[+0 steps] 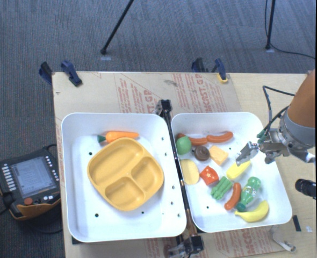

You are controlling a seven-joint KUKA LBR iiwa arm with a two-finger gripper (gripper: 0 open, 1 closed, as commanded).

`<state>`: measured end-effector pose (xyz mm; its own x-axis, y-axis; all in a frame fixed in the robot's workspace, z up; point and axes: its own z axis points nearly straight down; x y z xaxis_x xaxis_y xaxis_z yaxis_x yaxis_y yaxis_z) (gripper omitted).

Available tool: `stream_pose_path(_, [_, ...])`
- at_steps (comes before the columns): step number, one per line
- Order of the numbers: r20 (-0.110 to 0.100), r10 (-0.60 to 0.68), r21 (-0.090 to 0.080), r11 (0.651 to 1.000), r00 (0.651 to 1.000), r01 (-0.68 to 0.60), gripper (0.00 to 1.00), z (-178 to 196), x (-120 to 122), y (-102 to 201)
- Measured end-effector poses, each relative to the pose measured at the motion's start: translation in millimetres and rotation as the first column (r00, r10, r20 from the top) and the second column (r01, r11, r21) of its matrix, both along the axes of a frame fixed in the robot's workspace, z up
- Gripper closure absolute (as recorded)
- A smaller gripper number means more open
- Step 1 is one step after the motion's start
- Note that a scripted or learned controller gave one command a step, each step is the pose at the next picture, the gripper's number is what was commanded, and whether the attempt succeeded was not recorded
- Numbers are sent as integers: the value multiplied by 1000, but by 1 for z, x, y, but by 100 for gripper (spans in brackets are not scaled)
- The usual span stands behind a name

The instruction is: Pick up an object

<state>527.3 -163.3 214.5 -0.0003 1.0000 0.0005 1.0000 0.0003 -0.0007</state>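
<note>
Two bins sit side by side on the bench (121,90). In the left bin (72,144) a divided plate (125,173) lies in the middle, with a toy carrot (120,136) just beyond its far edge. The right bin (279,198) holds a cluster of toy foods: a sausage (220,137) at the far side, a banana (253,212) at the near right corner, a bottle (249,191) just behind the banana. A teach pendant (27,181) lies on the floor left of the bench.

Toy foods crowd the right bin (266,123): a yellow banana (253,213) lies at its near corner, red sausage (220,137) opposite.
</note>
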Motion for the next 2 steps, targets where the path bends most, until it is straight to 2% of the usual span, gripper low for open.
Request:
stream_pose_path(1, [0,-225,1,974,974,225,0,-114,-19,-3])
stream_pose_path(2, [10,-48,-2,999,999,48,0,-123,-30,36])
